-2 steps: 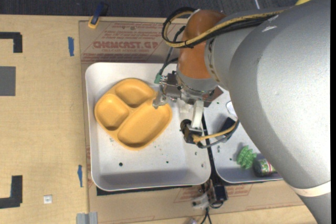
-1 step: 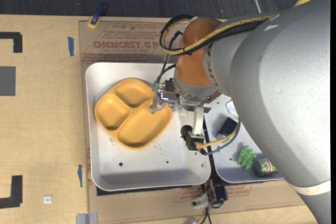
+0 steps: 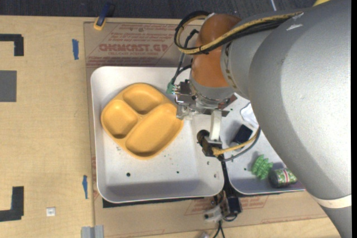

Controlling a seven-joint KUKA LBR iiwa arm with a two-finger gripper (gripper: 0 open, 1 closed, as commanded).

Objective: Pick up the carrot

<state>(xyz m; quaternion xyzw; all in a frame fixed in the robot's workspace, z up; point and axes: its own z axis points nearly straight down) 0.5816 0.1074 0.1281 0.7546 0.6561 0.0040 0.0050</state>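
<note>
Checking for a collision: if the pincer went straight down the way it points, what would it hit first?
Probably the left bin floor beside the yellow divided plate; the wrist hides the pincer, so depth is unclear.

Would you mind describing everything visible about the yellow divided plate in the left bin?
The yellow plate is a rounded, matte, plastic-looking dish with three shallow compartments: two smaller ones toward the top and left, one larger along its lower right. Nothing can be seen in the compartments. It lies flat, turned at an angle, on the floor of the left bin, in the upper middle part. Its right edge reaches the base of the arm's wrist; whether they touch cannot be told.
</note>
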